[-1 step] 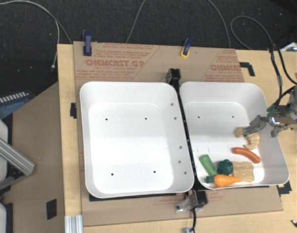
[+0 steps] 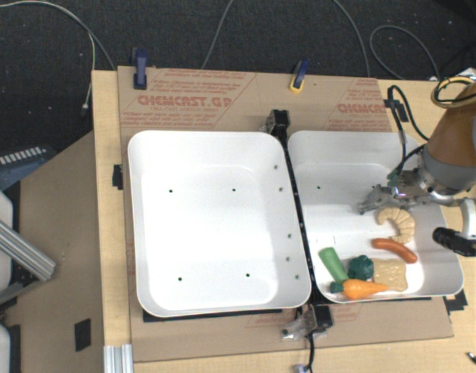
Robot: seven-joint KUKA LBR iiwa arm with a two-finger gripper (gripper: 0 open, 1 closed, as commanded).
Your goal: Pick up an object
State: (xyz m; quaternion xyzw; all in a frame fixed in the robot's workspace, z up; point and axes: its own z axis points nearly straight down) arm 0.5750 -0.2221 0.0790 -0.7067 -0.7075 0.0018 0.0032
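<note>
Approach step. My gripper (image 2: 383,200) is low in the right white plastic bin (image 2: 339,162), right of frame centre, just above the pale curved croissant-shaped toy (image 2: 400,222); finger state unreadable. Next: centre over it, descend, confirm grasp.

Even overhead light, white bins (image 2: 215,154) near overexposed, soft faint shadows, slight overall blur.

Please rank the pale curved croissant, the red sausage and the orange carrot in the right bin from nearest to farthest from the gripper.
1. Pale curved croissant, just below the gripper.
2. Red sausage, further toward the bin's front.
3. Orange carrot, at the front rim of the right bin.
</note>
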